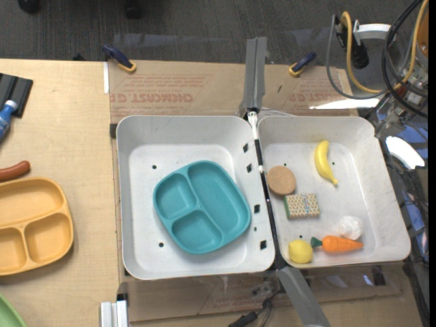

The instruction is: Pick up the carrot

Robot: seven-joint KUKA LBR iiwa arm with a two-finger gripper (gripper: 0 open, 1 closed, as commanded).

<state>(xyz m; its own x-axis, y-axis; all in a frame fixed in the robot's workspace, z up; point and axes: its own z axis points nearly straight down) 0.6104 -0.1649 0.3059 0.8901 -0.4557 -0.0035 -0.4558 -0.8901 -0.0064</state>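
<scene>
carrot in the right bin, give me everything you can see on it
The orange toy carrot looks like smooth plastic, with a small dark green stub at its blunt left end and a taper pointing right. It lies flat on the floor of the right white bin, near the front wall. A crumpled white wad sits right behind it, seemingly touching. The yellow lemon-like toy is just left of the stub; contact there is unclear.

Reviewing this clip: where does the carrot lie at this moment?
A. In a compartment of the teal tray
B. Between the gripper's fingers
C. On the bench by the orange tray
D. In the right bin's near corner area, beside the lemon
D: the carrot lies on the floor of the right bin near its front wall, just right of the lemon.
</scene>
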